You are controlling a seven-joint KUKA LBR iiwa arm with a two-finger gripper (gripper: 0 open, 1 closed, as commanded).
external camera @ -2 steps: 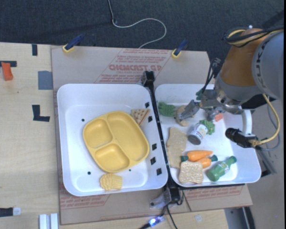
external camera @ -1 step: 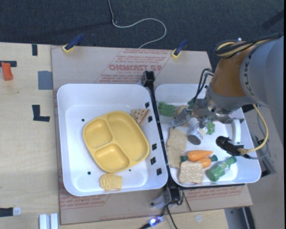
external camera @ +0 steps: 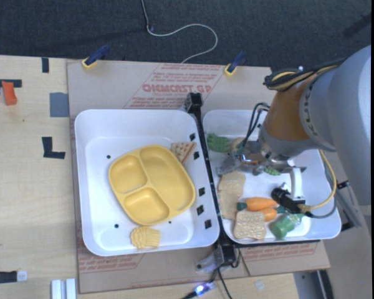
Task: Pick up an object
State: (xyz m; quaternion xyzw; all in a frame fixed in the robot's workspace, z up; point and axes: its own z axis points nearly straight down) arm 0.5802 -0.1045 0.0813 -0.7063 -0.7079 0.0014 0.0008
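Bench, two white bins. Right bin [external camera: 324,229] holds carrot [external camera: 260,204] at its six o'clock; gripper [external camera: 237,161] above, toward eleven o'clock. Your finger state: cannot tell. Centre over carrot before you descend.

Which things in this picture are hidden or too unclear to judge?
- Gripper: camera view; the arm's wrist covers it, and its state is unclear.
- Right bin: the arm hides its upper part.
- Green item: partly hidden, too small to identify.
- Bench at right: cut off by the arm.
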